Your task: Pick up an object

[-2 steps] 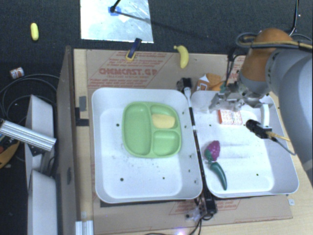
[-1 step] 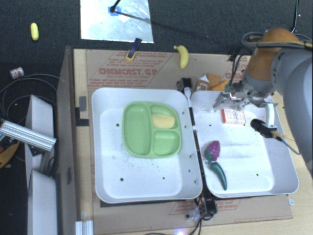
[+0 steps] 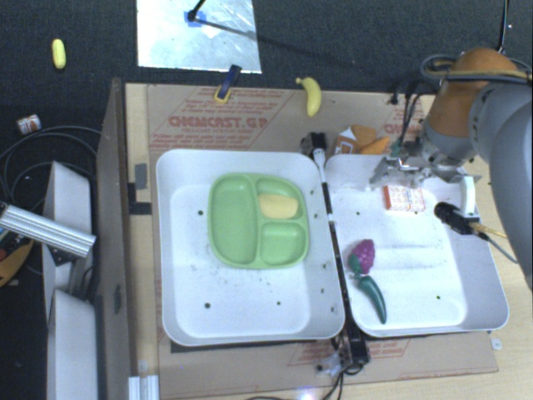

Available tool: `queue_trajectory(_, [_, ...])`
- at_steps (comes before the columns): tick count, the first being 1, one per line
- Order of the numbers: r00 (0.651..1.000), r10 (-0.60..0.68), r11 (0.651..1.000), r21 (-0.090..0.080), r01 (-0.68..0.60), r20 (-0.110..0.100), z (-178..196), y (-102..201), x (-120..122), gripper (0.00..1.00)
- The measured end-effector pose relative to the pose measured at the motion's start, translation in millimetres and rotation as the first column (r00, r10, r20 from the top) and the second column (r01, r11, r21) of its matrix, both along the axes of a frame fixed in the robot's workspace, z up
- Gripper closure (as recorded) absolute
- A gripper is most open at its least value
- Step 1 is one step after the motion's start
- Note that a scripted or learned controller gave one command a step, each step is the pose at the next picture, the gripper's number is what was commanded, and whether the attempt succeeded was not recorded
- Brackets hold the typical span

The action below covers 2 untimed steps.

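Observation:
The right bin [image 3: 433, 294] holds a small red and white packet [image 3: 404, 198] near its back edge. Toward its left side lie a magenta object [image 3: 361, 256] and, just below it, a dark green pepper-like object [image 3: 373, 297]. My gripper [image 3: 398, 168] hangs over the back of this bin, just above and behind the packet, with the orange-banded wrist [image 3: 460, 100] behind it. In the left bin [image 3: 187, 307] a green divided plate [image 3: 241, 232] carries a yellow object [image 3: 279, 204] in its upper right compartment.
A yellow banana [image 3: 311, 96] and a blue and yellow clamp [image 3: 226, 84] lie on the cardboard behind the bins. An orange item [image 3: 369, 145] sits by the right bin's back rim. A black fitting with a cable [image 3: 456, 217] juts over the right bin's right side.

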<state>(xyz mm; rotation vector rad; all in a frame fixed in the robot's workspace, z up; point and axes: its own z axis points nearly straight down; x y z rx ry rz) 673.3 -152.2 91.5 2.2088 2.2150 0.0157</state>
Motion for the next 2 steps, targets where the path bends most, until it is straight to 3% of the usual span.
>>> queue_trajectory(1, [1.0, 0.003, 1.0, -0.006, -0.003, 0.009, 13.4, -1.4, 2.2, 1.0])
queue_trajectory(2, [1.0, 0.004, 1.0, -0.006, -0.004, 0.007, 12.4, -1.3, 1.7, 0.0])
